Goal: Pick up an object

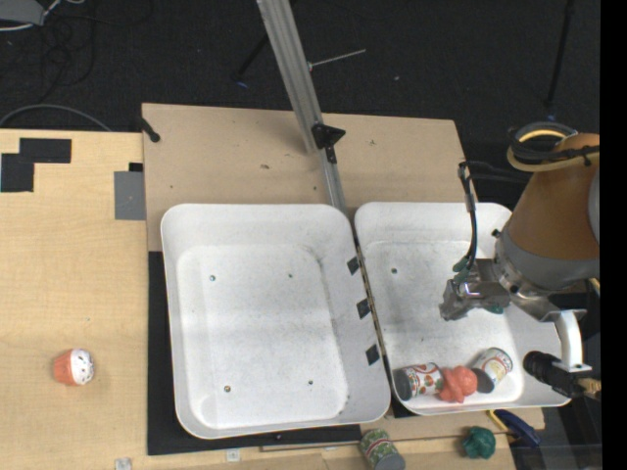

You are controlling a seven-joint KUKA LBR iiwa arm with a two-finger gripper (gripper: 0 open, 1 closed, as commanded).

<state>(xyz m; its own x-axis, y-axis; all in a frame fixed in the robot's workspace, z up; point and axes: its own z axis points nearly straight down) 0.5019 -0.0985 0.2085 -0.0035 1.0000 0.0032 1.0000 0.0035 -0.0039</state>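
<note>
Near edge: closest to me, a small can and a green lump lie on the desk just in front of the bins, the can partly cut off by the bottom of my view.
Desk: I see a tan board under both bins, with a lighter wooden surface to its left.
Left bin: the large white bin has nothing in it that I can make out beyond a few dark specks on its floor.
Right bin: the second white bin sits touching the first along a seam with black clips; its things are bunched at the near rim.
Contents: a red-and-white can lying on its side, a red lumpy object just beside it, and a tilted can touching that object on its right.
Arm: the grey arm with its orange band reaches in from the right over the right bin.
Gripper: the gripper hangs above the bin floor, apart from the three things; I cannot tell how its jaws stand, and I see nothing in it.
Stray: a small orange-and-white ball rests on the wooden surface, well apart from the bins.
Hard to read: the labels on the cans are too small for me.
</note>
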